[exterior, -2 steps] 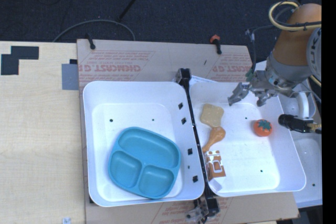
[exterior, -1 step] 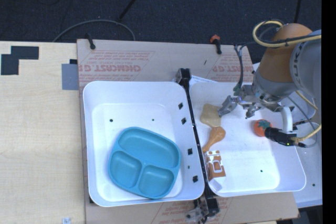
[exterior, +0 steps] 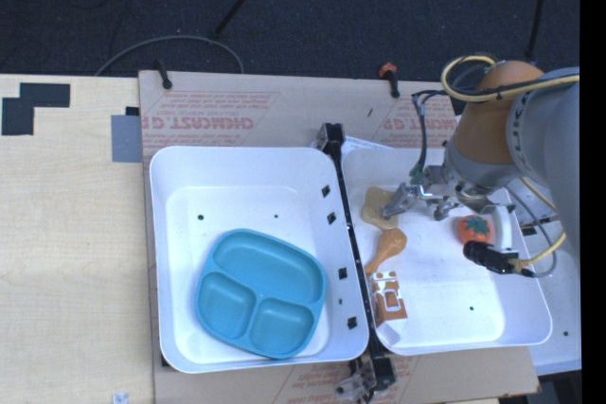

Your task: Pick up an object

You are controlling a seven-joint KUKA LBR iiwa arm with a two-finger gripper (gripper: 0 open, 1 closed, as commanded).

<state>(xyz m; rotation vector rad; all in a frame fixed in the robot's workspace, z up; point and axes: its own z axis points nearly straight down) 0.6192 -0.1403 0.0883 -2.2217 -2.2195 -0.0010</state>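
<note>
Camera view shows the gripper low over the right bin's far-left part, fingers slightly spread and holding nothing I can make out. A tan wedge lies just beside its tips toward the divider. The drumstick-shaped piece sits nearer the front, long axis slanting toward the bin's front-left corner.
</note>
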